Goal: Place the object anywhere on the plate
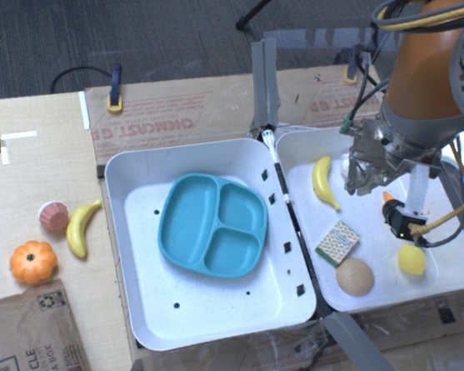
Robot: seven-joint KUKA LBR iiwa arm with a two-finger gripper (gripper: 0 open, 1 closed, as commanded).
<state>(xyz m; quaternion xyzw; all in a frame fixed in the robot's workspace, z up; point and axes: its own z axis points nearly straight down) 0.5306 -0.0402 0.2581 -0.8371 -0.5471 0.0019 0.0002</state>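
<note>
A blue three-compartment plate (212,225) lies in the left bin (145,300). The right bin (453,279) holds a yellow banana (324,182), a green-and-tan patterned box (337,243), a tan round ball (354,277), a lemon (411,260) and a small orange-tipped piece (388,198). My gripper (362,179) hangs over the right bin, just right of the banana and above the box. Nothing shows between its fingers, and the wrist hides how they stand.
On the bench left of the bins lie a second banana (81,228), a small pumpkin (33,262) and a pinkish round fruit (53,217). A cardboard box (27,365) sits at the lower left. A cable (438,222) loops beside the lemon.
</note>
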